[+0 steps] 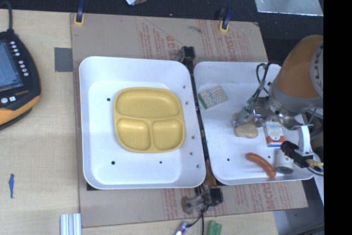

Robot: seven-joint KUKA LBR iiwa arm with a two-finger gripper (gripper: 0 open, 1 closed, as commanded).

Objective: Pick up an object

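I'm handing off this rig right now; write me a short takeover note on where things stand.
Gripper: low in the right bin, right beside the beige lump; whether it grips anything can't be told.
Right bin also holds: checkered packet, small carton, orange sausage.
Left bin: yellow divided plate.
Done: arm has reached into the right bin.
Left: no object is visibly lifted; confirm a grasp and raise it.
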